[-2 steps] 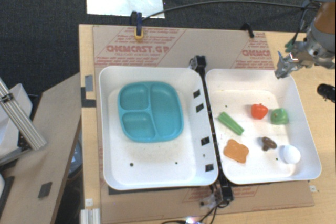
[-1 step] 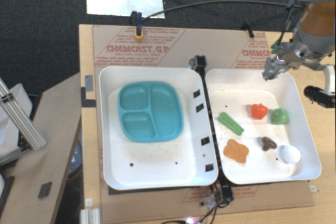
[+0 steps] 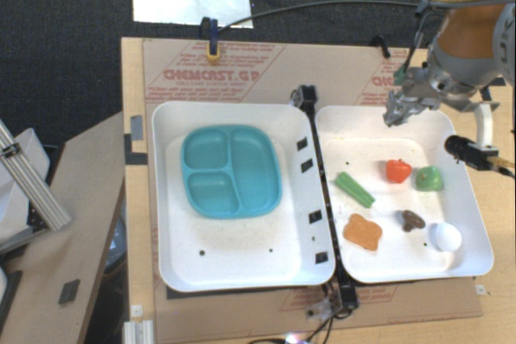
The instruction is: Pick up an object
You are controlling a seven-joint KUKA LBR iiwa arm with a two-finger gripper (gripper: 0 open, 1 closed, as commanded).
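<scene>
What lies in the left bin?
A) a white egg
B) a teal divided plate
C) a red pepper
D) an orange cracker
B: the teal divided plate sits in the left bin; the small food items are in the right bin.

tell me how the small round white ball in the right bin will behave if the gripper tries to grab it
The small round white ball looks smooth and rounded, so it may well roll or slip from a pinch. It lies near the right white bin's front corner, whose wall could stop a roll but might crowd the gripper. It seems light for its size.
</scene>
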